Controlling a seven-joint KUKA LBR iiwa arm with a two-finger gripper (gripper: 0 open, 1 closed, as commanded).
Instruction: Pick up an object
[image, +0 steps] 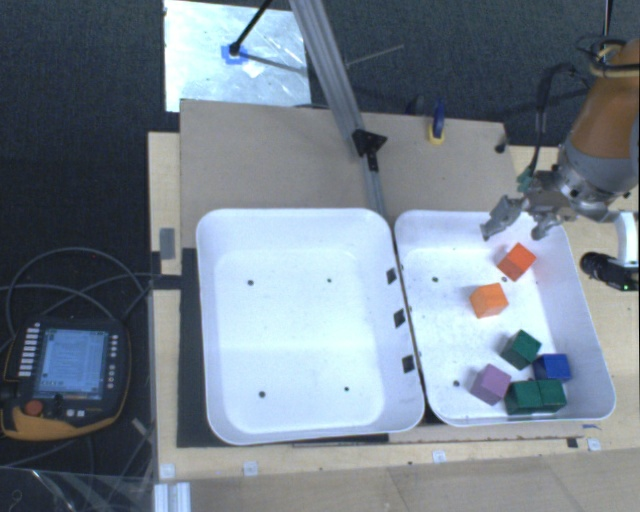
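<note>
The gripper (520, 217) hangs spread wide with nothing in it, just above the orange block (517, 261) in the right bin (430, 230), and that block looks small, light and hard, best pinched on two flat sides.

Fixed overhead view, slanted down on both bins (300, 222)

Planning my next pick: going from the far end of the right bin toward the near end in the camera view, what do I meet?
Gripper → upper orange block → lower orange block → dark green block → blue block → purple block → large green block.
</note>
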